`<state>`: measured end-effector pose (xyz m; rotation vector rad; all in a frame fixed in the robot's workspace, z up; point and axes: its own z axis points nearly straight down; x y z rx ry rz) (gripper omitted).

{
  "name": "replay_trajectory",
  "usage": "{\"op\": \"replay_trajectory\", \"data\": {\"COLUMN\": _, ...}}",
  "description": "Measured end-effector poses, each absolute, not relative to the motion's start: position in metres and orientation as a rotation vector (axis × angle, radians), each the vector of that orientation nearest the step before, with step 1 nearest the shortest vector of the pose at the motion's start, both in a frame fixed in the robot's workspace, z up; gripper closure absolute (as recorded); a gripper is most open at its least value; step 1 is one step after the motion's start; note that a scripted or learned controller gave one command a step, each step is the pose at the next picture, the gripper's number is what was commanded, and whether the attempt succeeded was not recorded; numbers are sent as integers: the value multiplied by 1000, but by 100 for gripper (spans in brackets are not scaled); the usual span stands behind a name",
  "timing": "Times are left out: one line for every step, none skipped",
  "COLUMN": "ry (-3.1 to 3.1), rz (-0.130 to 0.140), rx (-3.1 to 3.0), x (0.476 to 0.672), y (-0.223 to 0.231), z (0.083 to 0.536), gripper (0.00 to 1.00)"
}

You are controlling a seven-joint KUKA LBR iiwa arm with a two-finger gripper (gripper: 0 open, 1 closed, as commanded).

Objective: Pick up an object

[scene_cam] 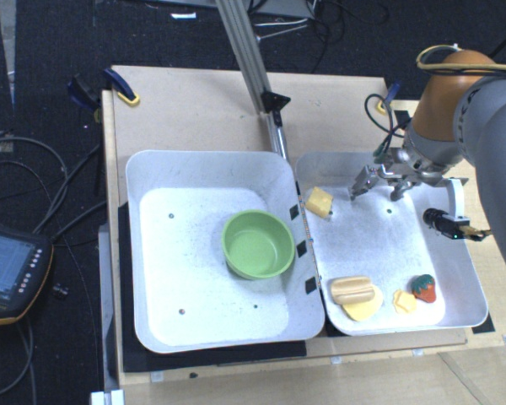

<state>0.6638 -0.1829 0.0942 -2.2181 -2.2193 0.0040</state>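
a pale wooden bench stands on a dark floor strewn with cables, and it bears two shallow white bins side by side. the left white bin holds a round green plastic bowl, upright, toward the bin's right half. the right white bin holds the small things: a pale yellow cheese-like wedge near its upper left corner, a tan hot-dog-shaped toy on a yellow base by the near edge, a small yellow block just right of it, and a red strawberry toy with a green top touching or just beside that block. the grey arm with its orange band reaches in from the right, and its two-finger gripper hangs over the upper part of the right bin. its fingers are spread apart with nothing between them. the wedge lies to the gripper's left, apart from it. a dark handheld pendant lies on the floor at the far left.
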Motion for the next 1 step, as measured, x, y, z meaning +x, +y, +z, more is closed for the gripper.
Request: {"op": "replay_trajectory", "data": {"ry": -2224, "rz": -1, "rx": -2221, "x": 666, "y": -183, "z": 108, "gripper": 100}}
